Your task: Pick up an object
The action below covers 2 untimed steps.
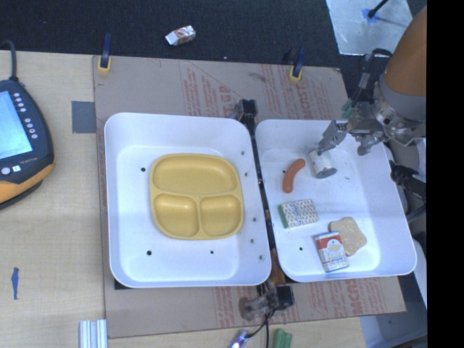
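The right white bin holds several small objects. An orange-red sausage lies at its left, and a small grey-white cylinder sits beside it. Nearer the front are a green patterned pack, a red and white box and a tan slice of toast. My gripper hangs over the bin's back part, reaching in from the right. Its two grey fingers are spread open with nothing between them. The left fingertip is just above the cylinder's top.
The left white bin carries a yellow divided plate. An orange and black pendant lies at the bench's left edge. Clamps hold the cardboard under the bins. A wrapped scrap lies on the dark floor behind.
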### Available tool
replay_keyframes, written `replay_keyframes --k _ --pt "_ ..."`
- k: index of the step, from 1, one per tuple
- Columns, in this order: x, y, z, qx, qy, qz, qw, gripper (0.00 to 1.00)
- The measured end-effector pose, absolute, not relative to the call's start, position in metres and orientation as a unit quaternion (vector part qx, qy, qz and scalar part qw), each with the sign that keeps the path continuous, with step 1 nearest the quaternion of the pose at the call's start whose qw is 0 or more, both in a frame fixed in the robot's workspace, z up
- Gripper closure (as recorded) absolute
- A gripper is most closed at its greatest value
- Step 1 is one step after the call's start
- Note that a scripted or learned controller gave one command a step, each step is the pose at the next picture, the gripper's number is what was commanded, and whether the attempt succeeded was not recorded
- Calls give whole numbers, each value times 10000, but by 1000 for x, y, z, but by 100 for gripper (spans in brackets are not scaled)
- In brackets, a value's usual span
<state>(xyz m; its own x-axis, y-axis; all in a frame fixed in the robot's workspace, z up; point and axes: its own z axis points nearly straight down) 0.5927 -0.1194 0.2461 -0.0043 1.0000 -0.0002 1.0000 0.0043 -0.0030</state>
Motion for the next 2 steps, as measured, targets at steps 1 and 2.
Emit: replay_keyframes --k 1,2 --pt "618 -74 191 -7050 -7092 25 15 0" --pt "615 -96 91 -7055 -7087 26 14 0"
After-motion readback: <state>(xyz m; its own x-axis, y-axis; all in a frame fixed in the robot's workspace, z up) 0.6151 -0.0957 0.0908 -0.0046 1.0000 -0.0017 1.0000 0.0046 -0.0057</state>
